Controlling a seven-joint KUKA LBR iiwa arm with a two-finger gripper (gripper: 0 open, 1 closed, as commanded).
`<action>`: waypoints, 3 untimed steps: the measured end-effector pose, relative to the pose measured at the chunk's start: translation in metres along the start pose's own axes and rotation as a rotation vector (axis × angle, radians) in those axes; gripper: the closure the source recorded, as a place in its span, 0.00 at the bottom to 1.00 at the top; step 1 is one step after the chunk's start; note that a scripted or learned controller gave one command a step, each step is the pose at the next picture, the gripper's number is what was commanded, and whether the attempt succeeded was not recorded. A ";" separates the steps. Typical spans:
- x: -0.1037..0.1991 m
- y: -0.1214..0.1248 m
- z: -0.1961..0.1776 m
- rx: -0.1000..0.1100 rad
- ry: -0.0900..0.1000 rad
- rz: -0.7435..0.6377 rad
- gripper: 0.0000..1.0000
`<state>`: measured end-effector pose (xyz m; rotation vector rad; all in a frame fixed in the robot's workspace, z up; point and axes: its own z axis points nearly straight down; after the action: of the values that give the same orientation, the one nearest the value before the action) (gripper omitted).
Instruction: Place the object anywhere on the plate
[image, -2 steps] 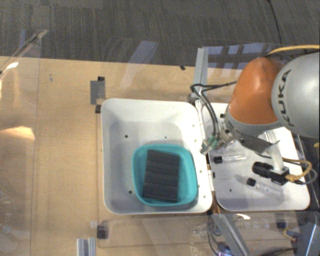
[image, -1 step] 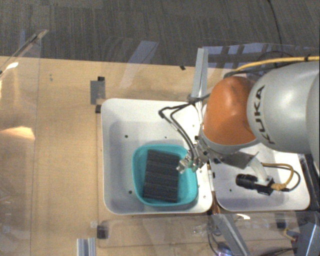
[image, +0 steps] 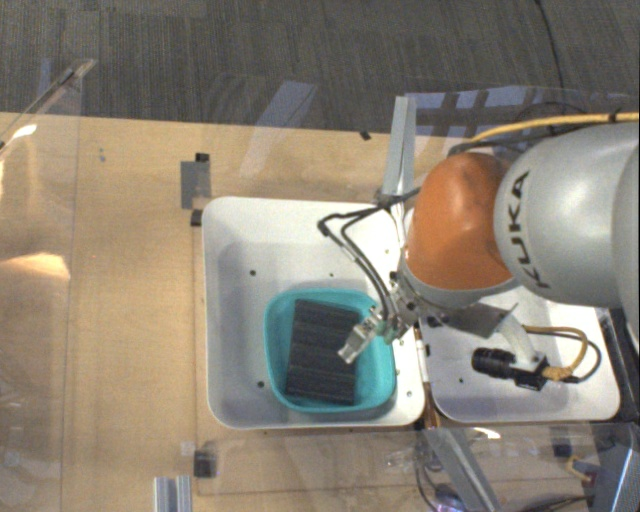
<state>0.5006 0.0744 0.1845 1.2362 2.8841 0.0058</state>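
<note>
A teal plate (image: 377, 380) lies in the lower right part of the left white bin (image: 232, 330). A black ribbed block (image: 318, 350) rests flat on the plate and covers most of its middle. My gripper (image: 358, 338) hangs at the block's upper right corner, over the plate's right side. The arm's big orange and grey wrist looms just right of it. I see nothing raised off the plate.
The right white bin (image: 590, 400) adjoins the left one and is largely covered by the arm. Bare white floor of the left bin lies above and left of the plate. Wooden bench surrounds both bins.
</note>
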 end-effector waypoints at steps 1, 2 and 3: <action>-0.030 -0.044 -0.088 -0.004 -0.005 -0.018 0.00; 0.016 -0.002 0.000 0.000 0.000 0.045 0.00; -0.001 -0.015 -0.206 -0.007 -0.006 0.086 0.00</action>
<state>0.4890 0.0628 0.3902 1.3552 2.8208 0.0127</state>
